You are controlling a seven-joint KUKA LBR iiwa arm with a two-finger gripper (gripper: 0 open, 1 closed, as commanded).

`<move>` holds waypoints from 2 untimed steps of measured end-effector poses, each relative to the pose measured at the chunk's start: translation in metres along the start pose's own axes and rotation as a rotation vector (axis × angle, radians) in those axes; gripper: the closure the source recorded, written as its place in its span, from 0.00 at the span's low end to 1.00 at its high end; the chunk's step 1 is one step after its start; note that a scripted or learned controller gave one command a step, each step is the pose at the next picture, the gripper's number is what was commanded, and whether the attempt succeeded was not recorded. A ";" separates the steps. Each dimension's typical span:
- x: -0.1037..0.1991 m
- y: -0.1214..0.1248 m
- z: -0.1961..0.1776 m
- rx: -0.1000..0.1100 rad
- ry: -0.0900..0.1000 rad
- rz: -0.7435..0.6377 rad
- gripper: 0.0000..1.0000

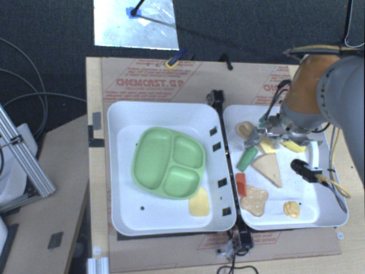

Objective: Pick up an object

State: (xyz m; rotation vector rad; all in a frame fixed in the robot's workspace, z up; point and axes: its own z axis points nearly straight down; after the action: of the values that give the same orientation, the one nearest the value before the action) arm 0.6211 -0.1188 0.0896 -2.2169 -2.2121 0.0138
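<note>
Although the task names no particular thing, the layout narrows the choice. On the tabletop (94,170), the left bin (122,119) holds a green divided plate (168,163) and, just beside its lower right corner, a pale yellow piece (199,203); both lie well apart from the arm. Across the divider, the right bin (331,210) is crowded. A red block (240,182) lies near the inner wall, with a tan bear-shaped biscuit (254,200) just below it. A green cylinder (247,159) slants above the block, and a tan round piece (244,130) sits near the top. The gripper (259,136) hangs low over the cylinder's upper end; whether it is spread or pressed together cannot be told from this angle. The green cylinder looks the likeliest pick: probably light, stiff toy plastic, smooth enough to slip, best taken across its narrow middle. Its neighbours complicate that, since a small yellow piece (268,147) and a cream wedge (268,169) appear to touch it on the right and could snag a wide approach. Further right lie a small orange-yellow lump (291,209) and a yellow strip (292,146).
</note>
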 end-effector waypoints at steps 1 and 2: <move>0.002 0.006 -0.020 -0.017 -0.001 -0.003 1.00; 0.044 0.043 -0.102 -0.026 -0.001 -0.011 1.00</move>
State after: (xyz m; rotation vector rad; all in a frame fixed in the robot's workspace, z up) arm 0.6658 -0.0753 0.1908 -2.2179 -2.2378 -0.0144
